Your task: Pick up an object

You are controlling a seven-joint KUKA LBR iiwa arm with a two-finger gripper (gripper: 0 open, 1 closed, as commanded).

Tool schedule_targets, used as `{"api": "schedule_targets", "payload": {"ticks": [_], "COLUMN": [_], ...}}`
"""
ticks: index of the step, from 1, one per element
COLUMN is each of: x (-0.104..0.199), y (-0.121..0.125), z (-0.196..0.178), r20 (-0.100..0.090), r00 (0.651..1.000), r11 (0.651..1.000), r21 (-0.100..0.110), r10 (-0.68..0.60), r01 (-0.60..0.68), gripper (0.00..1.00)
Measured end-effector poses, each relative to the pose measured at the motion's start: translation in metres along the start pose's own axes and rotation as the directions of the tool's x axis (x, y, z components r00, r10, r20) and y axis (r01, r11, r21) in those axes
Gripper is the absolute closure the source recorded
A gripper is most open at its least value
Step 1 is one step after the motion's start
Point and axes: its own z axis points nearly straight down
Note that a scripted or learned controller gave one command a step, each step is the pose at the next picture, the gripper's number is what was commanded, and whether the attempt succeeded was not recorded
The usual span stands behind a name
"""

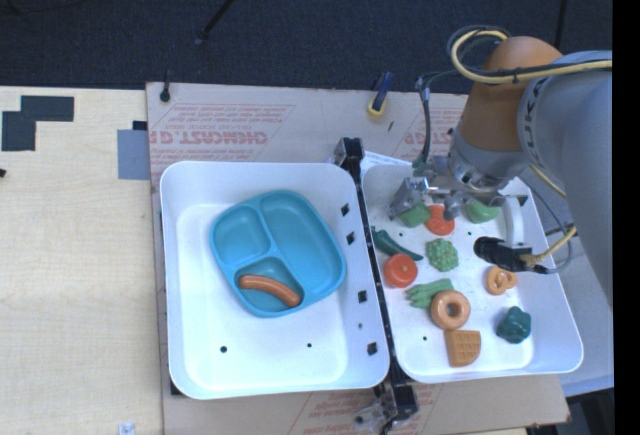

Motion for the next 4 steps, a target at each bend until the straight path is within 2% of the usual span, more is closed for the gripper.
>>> {"api": "schedule_targets", "payload": {"ticks": [1,2,3,4], "x": [0.002,0.001,0.004,-0.002], "y": [0.0,0.0,-0.006,-0.008], "z": [0.049,0.037,-0.023,-0.067], "r20": [0.002,0.0,0.002,0.002], "r00": [1.0,1.0,1.0,1.0], "r11": [1.0,1.0,1.0,1.0], "r21": [-0.003,-0.003,-0.01,-0.01], "r10": [-0.001,0.001,0.001,0.005], "r01": [0.001,-0.001,-0.001,-0.005], "gripper": [0.0,1.0,1.0,1.0]}}
